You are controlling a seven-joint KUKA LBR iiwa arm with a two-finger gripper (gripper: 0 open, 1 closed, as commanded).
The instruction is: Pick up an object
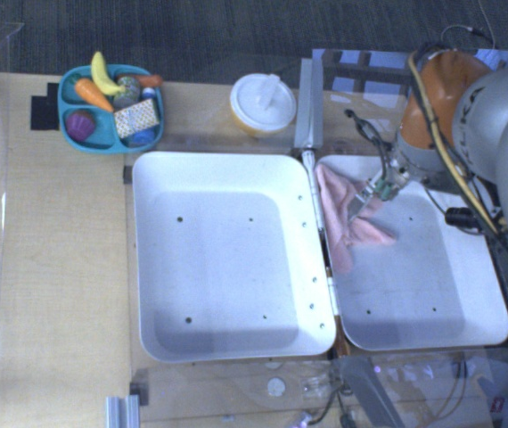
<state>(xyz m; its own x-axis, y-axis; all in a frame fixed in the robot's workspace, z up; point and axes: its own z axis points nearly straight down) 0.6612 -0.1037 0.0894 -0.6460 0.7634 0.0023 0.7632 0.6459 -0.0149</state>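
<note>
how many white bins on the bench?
2. Left bin sits mid-bench; right bin is beside it, with a pink cloth at its left side under the gripper.

One fixed camera looks down at a slant from above the bench [58, 266], far enough to take in both white bins [227, 257] (side by side), the arm [495, 123] entering from the right.

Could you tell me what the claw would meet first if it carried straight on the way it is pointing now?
Most likely the pink cloth: the claw points down and left at it in the right bin and looks to be at the fabric already, though depth is hard to judge.
</note>
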